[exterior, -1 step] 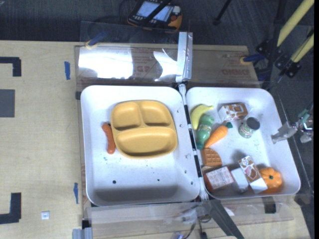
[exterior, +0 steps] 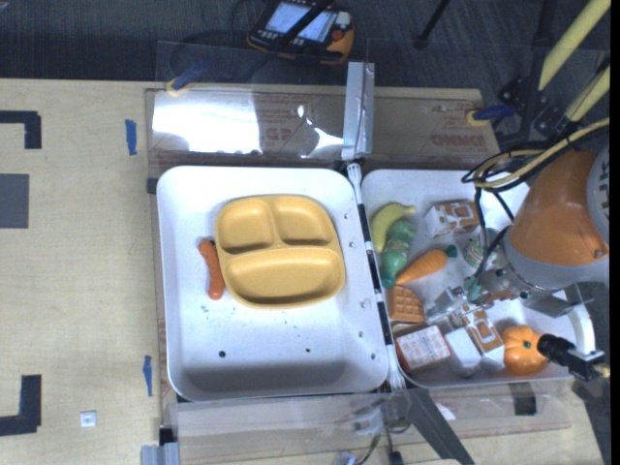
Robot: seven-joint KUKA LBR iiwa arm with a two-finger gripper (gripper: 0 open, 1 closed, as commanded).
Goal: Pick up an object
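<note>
The right bin [exterior: 438, 184] holds a jumble of toy foods: a yellow banana [exterior: 387, 219], a green item [exterior: 397, 256], a carrot [exterior: 423, 266], a waffle [exterior: 407, 306], a brown-and-white carton [exterior: 453, 217], a red-brown packet [exterior: 423, 347], a small carton [exterior: 482, 330] and an orange fruit [exterior: 523, 350]. My gripper [exterior: 472, 296] is low in this bin, among the items just right of the carrot and above the small carton. The arm's orange band [exterior: 557, 223] hangs over the bin's right side and hides what lies beneath it.
The left bin [exterior: 271, 352] carries a yellow divided plate [exterior: 279, 248] with a red-orange sausage [exterior: 211, 267] against its left edge. A clear panel [exterior: 252, 124] stands behind the bins. Cables and a stand crowd the far right.
</note>
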